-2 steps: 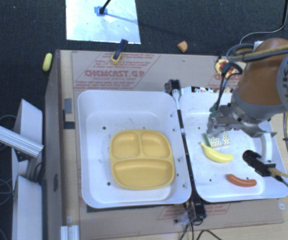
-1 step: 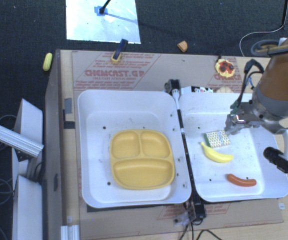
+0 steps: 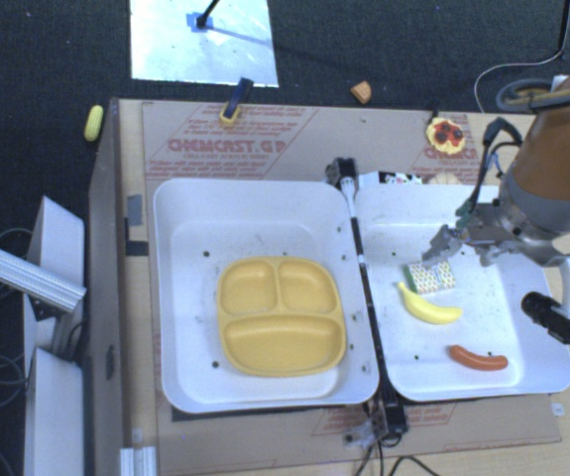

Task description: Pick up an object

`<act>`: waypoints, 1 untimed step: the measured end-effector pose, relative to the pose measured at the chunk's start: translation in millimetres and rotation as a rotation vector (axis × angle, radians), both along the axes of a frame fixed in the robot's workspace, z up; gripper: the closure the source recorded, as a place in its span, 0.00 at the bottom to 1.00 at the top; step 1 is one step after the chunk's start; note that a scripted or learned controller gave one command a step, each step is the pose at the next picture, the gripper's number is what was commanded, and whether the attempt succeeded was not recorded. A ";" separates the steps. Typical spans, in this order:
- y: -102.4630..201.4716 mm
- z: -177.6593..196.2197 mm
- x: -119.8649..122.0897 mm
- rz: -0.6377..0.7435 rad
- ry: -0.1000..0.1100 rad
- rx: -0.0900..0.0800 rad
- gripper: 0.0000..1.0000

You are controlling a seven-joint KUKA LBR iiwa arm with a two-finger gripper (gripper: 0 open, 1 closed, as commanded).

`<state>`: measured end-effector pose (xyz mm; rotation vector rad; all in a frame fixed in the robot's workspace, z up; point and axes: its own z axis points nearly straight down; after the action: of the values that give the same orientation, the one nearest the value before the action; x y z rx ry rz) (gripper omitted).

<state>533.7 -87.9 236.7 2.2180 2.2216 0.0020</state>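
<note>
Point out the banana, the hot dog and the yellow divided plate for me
banana [image 3: 429, 308]: camera view, middle of its curved body, right bin.
hot dog [image 3: 479, 359]: camera view, middle of its length, right bin.
yellow divided plate [image 3: 281, 345]: camera view, floor of its large front compartment, left bin.

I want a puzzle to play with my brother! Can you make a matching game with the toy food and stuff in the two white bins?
Things:
1. banana
2. sausage
3. divided plate
4. spotted block

Descriptions:
A. yellow, alone in the left bin
B. orange-red, nearest the right bin's front edge
C. white with small dots, just behind the banana
D. yellow and curved, in the right bin

Pairs: 1-D, 2-B, 3-A, 4-C
</note>
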 end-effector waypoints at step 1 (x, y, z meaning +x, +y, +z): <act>-14.1 -79.1 9.9 -0.001 0.004 0.001 0.00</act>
<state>543.6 -102.0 157.6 2.2210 2.2233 -0.0014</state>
